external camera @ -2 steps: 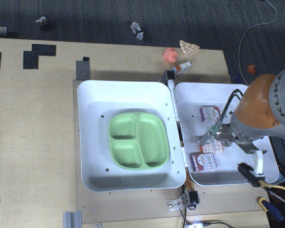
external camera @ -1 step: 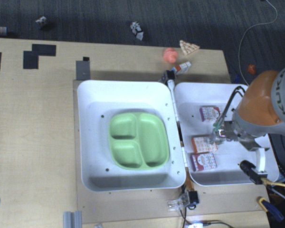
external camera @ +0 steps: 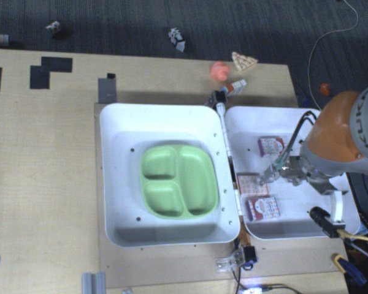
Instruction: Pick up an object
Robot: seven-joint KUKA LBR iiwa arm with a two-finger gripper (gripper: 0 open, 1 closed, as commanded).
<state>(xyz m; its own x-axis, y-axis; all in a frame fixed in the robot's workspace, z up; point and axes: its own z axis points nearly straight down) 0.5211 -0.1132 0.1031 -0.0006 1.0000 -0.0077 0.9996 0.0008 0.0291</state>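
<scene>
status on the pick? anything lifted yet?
Done: the arm has reached into the right bin. In hand: the gripper sits low by the packets, nothing seen between its fingers. Left: grasp and lift. The green tray lies in the left bin.

The bench [external camera: 43,182] looks like pale matt wood. On it, both white bins [external camera: 119,164] look like smooth, slightly glossy plastic. Inside the left bin, the green divided tray [external camera: 179,179] reads as smooth plastic with a soft sheen. Beyond the bench, the dark floor [external camera: 110,11] looks like ribbed carpet.
</scene>
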